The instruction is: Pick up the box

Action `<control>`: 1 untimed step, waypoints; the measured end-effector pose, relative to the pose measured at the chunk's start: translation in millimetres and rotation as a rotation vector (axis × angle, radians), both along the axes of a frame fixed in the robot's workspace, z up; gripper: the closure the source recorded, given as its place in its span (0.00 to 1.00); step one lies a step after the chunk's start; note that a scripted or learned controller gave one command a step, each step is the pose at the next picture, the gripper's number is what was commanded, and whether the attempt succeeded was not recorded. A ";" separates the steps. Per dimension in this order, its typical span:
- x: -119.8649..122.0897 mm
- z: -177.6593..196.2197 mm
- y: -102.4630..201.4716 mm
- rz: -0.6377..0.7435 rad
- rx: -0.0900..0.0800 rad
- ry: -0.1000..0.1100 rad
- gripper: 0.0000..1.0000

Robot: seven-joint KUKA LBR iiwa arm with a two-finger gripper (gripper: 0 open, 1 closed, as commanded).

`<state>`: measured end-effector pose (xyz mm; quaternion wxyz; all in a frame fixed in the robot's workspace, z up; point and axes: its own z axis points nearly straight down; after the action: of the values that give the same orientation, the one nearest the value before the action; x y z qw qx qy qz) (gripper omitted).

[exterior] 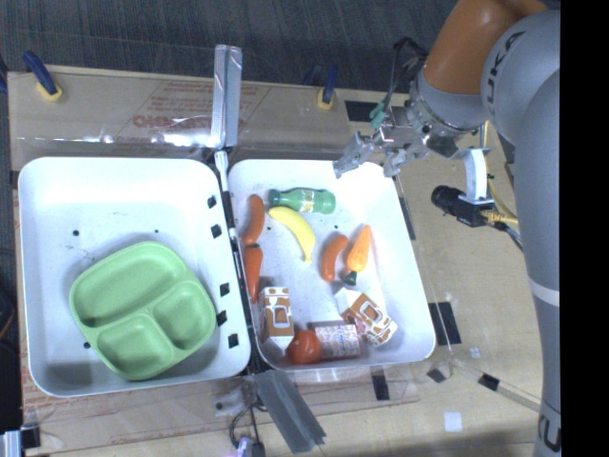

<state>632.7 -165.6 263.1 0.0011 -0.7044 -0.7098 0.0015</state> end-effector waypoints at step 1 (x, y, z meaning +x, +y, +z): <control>20.2 -131.4 -29.7 -0.094 0.001 0.001 0.00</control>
<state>652.9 -195.3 131.8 0.0017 -0.7371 -0.6758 0.0015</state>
